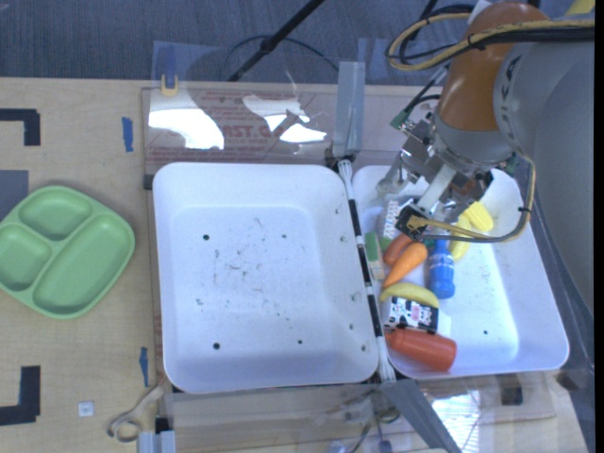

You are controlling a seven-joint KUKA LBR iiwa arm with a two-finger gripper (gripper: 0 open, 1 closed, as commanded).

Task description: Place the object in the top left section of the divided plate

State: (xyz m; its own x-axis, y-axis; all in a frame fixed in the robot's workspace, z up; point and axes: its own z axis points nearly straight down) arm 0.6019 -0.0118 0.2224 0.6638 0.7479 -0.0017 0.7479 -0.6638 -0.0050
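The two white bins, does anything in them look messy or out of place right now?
Somewhat. The items in the right bin are heaped against its left wall: a carrot, a blue bottle, a banana and a red cylinder overlap, tilted at various angles. The left bin shows dark scuffs and specks on its floor.

Two white bins (255, 187), one green divided plate (64, 250), one carrot (406, 259), one blue bottle (441, 270), one banana (411, 293), one red cylinder (424, 347).
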